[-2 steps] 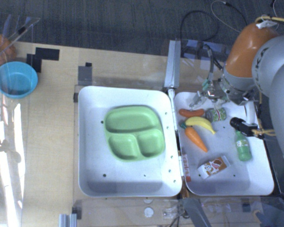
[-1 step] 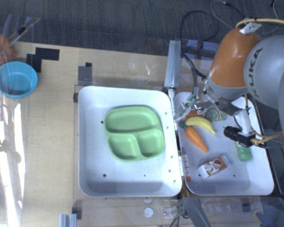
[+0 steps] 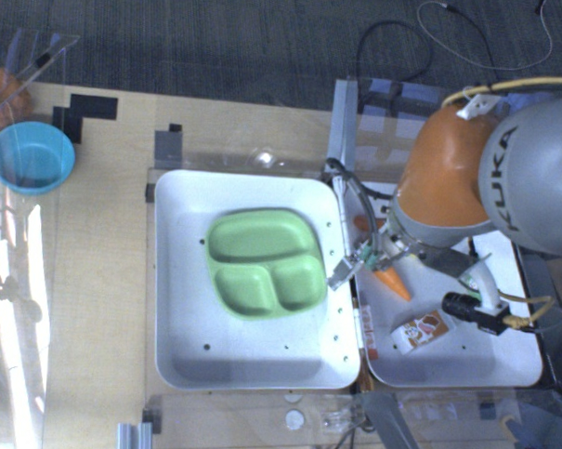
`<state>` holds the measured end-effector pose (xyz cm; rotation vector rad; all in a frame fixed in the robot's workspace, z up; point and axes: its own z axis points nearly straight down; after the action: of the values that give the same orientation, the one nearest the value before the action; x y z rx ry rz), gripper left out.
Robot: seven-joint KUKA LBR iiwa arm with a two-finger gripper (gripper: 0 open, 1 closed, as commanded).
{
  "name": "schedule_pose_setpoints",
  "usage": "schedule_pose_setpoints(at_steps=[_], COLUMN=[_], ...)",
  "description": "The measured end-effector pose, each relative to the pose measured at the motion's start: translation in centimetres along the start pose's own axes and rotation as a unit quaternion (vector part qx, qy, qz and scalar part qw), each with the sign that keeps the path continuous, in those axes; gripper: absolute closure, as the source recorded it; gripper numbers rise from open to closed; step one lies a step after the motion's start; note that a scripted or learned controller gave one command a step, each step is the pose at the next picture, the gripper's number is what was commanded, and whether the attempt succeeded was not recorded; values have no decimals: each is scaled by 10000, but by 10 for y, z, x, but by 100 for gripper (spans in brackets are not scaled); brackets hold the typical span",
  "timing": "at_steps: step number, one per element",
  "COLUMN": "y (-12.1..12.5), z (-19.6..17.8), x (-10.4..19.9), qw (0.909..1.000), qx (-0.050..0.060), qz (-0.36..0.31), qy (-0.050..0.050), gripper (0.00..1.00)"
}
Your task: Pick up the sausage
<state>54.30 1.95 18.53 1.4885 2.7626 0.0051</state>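
Gripper (image 3: 365,255) low at right bin's (image 3: 461,366) left edge, beside a carrot (image 3: 391,281); finger spread impossible to tell. Sausage packet (image 3: 420,330) lying nearer, untouched. Green divided plate (image 3: 264,261) in left bin (image 3: 178,345).

**Bench and what sits on it**

Light wood bench (image 3: 83,285). Two shallow white bins side by side: left bin (image 3: 178,345), right bin (image 3: 461,366), edges touching. Blue bowl (image 3: 31,157) near the bench's far left corner, well apart from the bins. Black L-shaped marker (image 3: 86,110) just beside the bowl.
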Motion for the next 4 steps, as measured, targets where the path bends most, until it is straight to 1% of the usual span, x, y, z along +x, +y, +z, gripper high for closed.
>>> schedule_pose_setpoints(at_steps=[1, 2, 3, 4], y=[-13, -60, -4, -2], z=[-1, 0, 1, -10], x=[-67, -1, -8, -8], qw=[9986, 9879, 9416, 9431], qx=[-9, 6, 9, -8], qz=[530, 1549, 3368, 3324], qy=[-12, 2, -3, -7], gripper=[0, 0, 0, 100])
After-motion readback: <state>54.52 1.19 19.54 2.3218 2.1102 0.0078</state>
